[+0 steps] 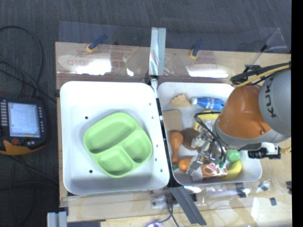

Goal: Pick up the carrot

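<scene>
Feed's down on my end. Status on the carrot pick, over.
Gripper low in right bin, over the clutter. Carrot on bin floor beside it, not lifted. Snack box and banana crowd close.

Grey KUKA arm, orange wrist band, black lettering, black and yellow cables.

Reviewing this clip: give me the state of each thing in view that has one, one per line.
Tool: low in the right bin, over the clutter; grip not readable.
Carrot: lying in the right bin, beside the tool, not lifted.
Green tray: lying flat in the left bin, its compartments bare.
Blue bottle: on its side at the back of the right bin.
Banana: lying near the front wall, partly under the arm.
</scene>
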